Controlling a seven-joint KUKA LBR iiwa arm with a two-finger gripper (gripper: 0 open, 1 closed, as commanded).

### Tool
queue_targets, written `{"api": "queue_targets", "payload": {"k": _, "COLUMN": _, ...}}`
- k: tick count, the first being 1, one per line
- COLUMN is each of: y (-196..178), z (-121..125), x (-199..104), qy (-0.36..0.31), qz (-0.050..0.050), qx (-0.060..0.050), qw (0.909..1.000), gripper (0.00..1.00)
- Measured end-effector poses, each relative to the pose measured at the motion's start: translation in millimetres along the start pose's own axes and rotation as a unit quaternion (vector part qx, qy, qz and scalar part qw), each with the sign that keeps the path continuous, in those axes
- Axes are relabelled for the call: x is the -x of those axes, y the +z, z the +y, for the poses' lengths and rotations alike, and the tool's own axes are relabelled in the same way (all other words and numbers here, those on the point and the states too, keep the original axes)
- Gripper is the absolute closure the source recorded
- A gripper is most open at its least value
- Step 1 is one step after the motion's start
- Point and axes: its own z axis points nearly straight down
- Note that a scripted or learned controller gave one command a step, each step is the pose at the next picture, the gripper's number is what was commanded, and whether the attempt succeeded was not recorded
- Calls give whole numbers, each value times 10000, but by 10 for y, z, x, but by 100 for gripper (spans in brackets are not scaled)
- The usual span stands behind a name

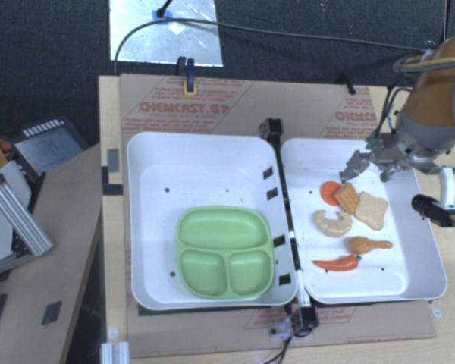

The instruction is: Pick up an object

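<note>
Hovering: gripper (362, 164) hung over right bin (417, 279), fingers spread, pinching nothing
Below fingertips: flat orange-red disc (330, 192), ridged tan cracker (347, 198), pale toast slice (371, 210), all touching
Further below: curled croissant (332, 223), drumstick (368, 244), glossy red chili (337, 263)
Left bin (159, 173): smooth green three-compartment tray (224, 250)
Room: bare white floor beyond the chili, toward the bin's near rim

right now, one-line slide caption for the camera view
End effector poised above toy foods in the right bin; green divided plate in the left bin.
</note>
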Motion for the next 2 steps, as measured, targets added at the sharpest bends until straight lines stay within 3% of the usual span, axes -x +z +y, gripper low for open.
{"api": "queue_targets", "payload": {"k": 1, "y": -73, "z": 29, "x": -2, "qy": -13, "qz": -10, "qx": 62, "qw": 10000, "gripper": 0}}
{"api": "queue_targets", "payload": {"k": 2, "y": 536, "z": -19, "x": -15, "qy": -4, "qz": -8, "qx": 46, "qw": 10000, "gripper": 0}}
